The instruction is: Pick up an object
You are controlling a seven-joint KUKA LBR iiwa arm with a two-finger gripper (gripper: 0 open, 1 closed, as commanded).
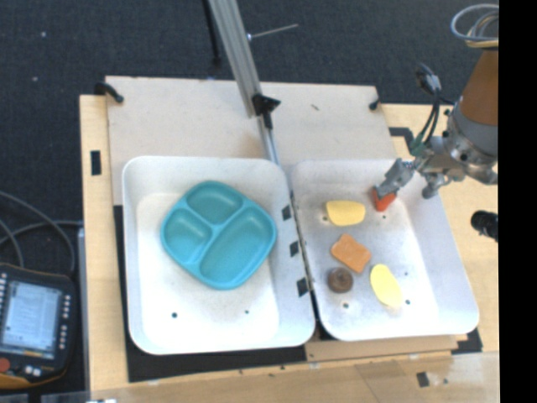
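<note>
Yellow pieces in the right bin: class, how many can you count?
2. One yellow piece lies near the bin's top, left of the tool; the other yellow piece lies lower right. None looks hidden.

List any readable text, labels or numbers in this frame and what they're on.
No text can be read in this frame.
Pendant screen, lower left: shows lines of content, too small and blurred to read.
Blue divided plate, the items in the right bin and the gripper: no visible markings.

yellow piece (345, 213) | orange block (351, 253) | brown disc (340, 280) | yellow oval (386, 285) | all flat, right bin
</note>
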